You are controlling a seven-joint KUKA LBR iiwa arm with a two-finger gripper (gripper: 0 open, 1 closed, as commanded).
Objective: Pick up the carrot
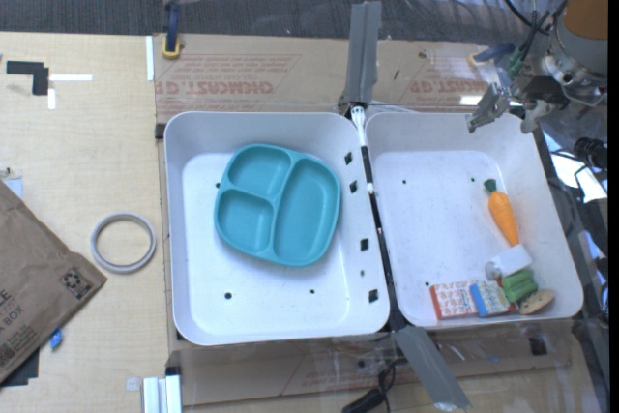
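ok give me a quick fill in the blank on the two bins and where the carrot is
1. The carrot lies in the ____ bin as the camera sees it.
2. The divided plate in the other bin is ____ in colour.
3. The carrot's green top points toward the ____ edge of the picture.
4. The gripper is above the right bin's far rim, ____ from the carrot.

Missing words: right; blue; top; apart

Carrot (502,216) in right bin (426,208), gripper (503,106) above.
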